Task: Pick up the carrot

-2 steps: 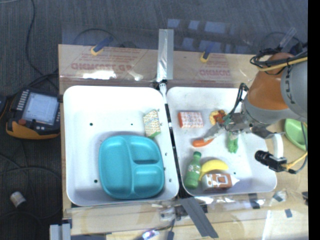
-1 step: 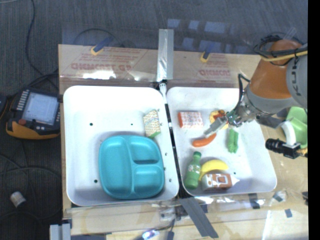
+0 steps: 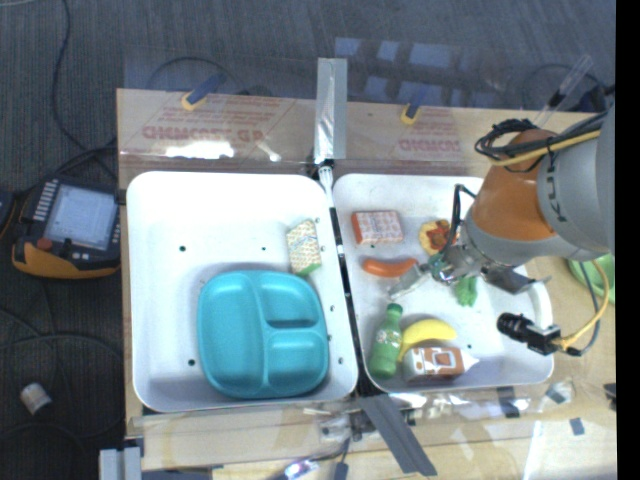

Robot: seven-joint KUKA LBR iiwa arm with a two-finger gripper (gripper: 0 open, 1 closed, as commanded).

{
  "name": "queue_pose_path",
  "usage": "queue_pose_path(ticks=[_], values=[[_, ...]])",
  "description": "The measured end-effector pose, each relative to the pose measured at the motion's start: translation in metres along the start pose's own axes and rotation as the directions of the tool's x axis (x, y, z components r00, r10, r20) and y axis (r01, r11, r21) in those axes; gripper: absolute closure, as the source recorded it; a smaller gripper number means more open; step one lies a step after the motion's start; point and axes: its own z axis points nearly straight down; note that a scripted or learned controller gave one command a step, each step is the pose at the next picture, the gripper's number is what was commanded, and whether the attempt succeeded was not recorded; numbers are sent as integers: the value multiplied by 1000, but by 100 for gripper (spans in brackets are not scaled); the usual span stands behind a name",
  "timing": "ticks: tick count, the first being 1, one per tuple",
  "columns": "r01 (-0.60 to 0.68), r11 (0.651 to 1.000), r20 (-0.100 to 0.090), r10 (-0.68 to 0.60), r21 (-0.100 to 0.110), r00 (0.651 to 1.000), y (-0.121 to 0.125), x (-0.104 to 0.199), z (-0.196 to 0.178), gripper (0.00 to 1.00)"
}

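Carton (image 3: 433, 362): lying at 6 o'clock in the right bin (image 3: 520, 373), touching banana (image 3: 430, 330) and green bottle (image 3: 386, 340).
Carrot (image 3: 389, 266): lying at bin centre-left, just below the snack packet (image 3: 377, 228).
Gripper (image 3: 432, 271): hovering low at 3 o'clock of the carrot; fingers' state impossible to tell.
Risk: likely to shove the carrot sideways, or snag the green toy (image 3: 466, 290) instead.
Left bin (image 3: 160, 218): holding teal tray (image 3: 264, 330).

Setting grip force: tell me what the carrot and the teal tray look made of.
Carrot: probably moulded plastic toy, smooth, uniformly orange, slightly glossy. Teal tray: likely hard plastic, even colour, rounded moulded compartments, soft sheen. Both judged by look alone.
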Motion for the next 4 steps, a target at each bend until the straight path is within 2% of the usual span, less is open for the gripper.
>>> queue_pose_path(ticks=[1,2,3,4], values=[[139,990,4,-139,-1,990,46,18,0,0],[252,968,-7,-252,9,968,-8,49,-94,0],[130,992,0,-130,0,992,-9,11,0,0],[237,971,3,-237,-2,971,54,20,0,0]])
